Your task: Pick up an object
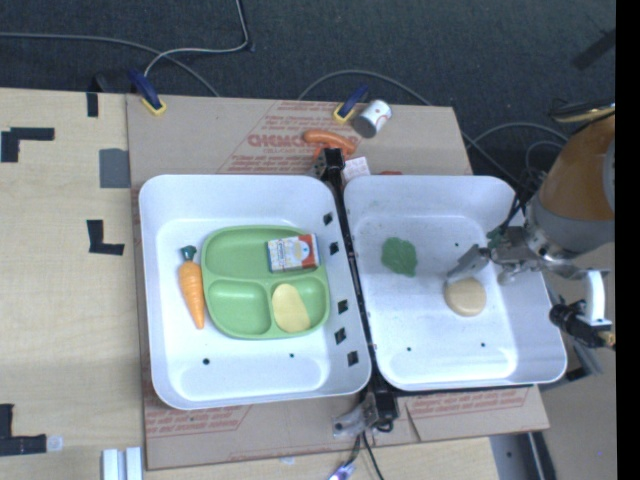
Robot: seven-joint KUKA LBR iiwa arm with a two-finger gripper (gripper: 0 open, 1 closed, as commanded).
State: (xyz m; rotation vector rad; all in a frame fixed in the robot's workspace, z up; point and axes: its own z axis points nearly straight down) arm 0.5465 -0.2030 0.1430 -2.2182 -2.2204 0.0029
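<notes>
Two shallow white bins sit side by side on a sheet of printed cardboard [290, 133] laid over a pale wooden desk [60, 298]; the left bin [165, 203] and the right bin [500, 193] meet along a black clipped seam; blue-and-yellow clamps [150, 95] grip the cardboard's far edge, one at its left corner, another [351, 105] near the middle; a small white cylinder [372, 118] lies just beside the second clamp; thin cables [240, 13] trail across dark carpet [420, 28] beyond.

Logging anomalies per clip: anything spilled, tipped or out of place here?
Nothing stands out. Carrot lies beside the green divided plate in the left bin; broccoli and a tan round piece sit in the right bin.
</notes>
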